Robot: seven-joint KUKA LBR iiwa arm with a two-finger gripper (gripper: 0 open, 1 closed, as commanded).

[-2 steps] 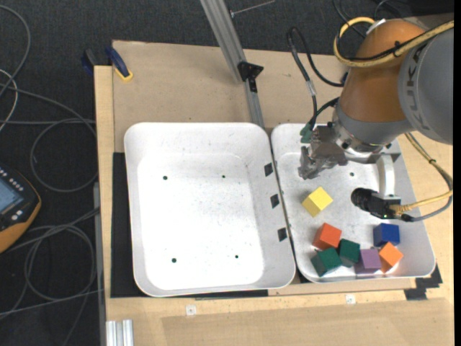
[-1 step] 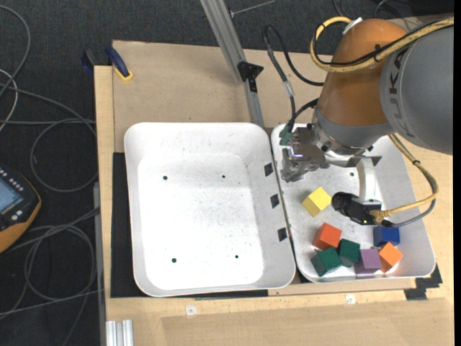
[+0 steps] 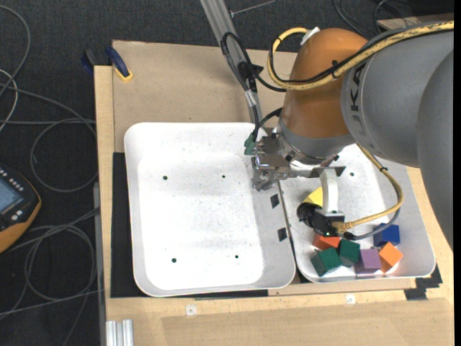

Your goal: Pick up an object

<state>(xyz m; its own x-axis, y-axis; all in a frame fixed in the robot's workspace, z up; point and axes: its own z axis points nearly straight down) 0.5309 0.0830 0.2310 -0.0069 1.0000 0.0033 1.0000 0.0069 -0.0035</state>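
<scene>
My gripper (image 3: 263,173) hangs over the inner rim between the two white bins, at the top left corner of the right bin (image 3: 414,269). Several small blocks are bunched in that bin's near corner: a yellow one (image 3: 315,195), a red-orange one (image 3: 328,241), two green ones (image 3: 325,261) (image 3: 349,251), a purple one (image 3: 369,259), an orange one (image 3: 390,254) and a blue one (image 3: 387,235). The gripper stands up and left of this cluster, apart from it. The arm's grey and orange body hides the far half of the right bin.
The left bin (image 3: 144,193) lies beside the gripper, speckled white. A thin grey pole (image 3: 216,13) with cables slants down from the top to the wrist. Brown board surrounds the bins; loose cables lie on the dark floor at the left.
</scene>
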